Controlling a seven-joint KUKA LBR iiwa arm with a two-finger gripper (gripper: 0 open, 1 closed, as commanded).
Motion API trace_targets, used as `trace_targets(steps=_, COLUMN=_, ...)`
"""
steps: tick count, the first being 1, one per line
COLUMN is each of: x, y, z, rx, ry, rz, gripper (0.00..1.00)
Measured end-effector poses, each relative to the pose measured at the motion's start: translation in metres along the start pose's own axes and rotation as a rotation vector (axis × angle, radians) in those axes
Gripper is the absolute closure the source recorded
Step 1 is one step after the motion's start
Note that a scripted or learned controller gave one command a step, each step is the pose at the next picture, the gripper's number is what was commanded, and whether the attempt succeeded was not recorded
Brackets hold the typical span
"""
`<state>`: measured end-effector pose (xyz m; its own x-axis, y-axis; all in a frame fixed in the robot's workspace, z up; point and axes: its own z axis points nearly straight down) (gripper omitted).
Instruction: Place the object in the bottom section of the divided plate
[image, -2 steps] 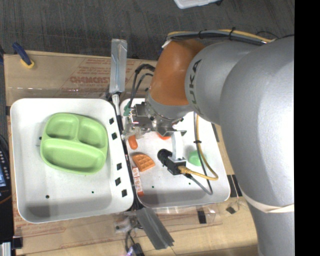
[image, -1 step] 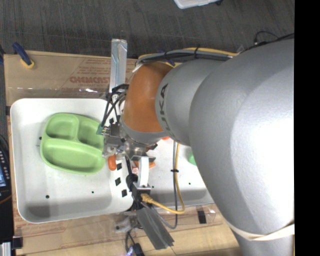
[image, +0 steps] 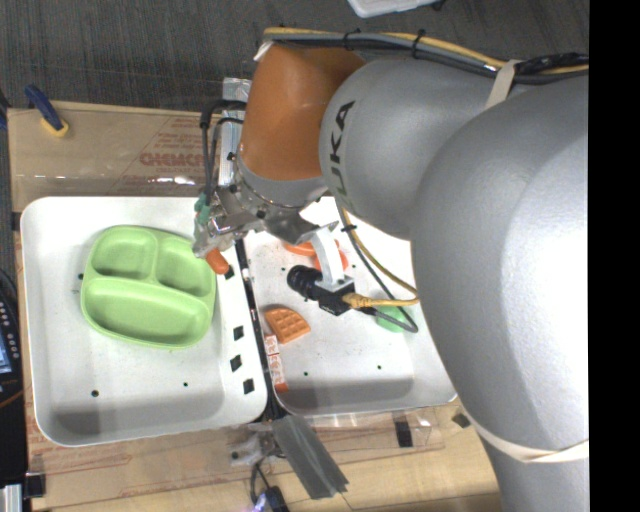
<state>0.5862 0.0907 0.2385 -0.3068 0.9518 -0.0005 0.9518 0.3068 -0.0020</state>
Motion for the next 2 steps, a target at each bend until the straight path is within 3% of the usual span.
trace_targets(steps=1, x=0.055, y=-0.054, z=0.049, rx=0.003, ry=0.001, rz=-0.128, gripper=1.00)
trace_targets(steps=2, x=0.041, y=-0.009, z=0.016, rx=0.000, ry=0.000, rz=0.172, gripper=1.00)
